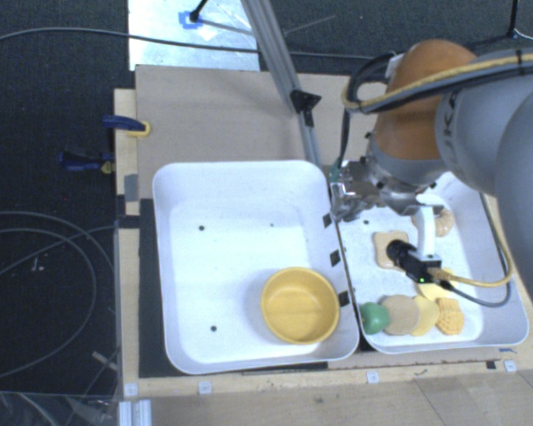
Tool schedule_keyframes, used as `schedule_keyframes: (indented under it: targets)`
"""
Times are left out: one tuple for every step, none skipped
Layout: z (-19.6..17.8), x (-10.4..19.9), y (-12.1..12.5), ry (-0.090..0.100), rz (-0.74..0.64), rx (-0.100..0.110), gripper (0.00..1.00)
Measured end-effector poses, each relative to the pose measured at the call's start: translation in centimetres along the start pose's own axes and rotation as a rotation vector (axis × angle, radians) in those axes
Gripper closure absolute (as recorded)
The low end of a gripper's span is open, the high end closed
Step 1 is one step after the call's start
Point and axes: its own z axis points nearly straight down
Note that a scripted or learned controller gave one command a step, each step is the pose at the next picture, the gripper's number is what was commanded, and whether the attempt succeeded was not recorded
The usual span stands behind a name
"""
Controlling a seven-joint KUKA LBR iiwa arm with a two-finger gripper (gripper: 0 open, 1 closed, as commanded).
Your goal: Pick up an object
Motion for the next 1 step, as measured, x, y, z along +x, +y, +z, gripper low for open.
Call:
schedule_keyframes:
  targets:
    - [-1.21,5.3,1.03,0.001,0.001,-0.001,1.0]
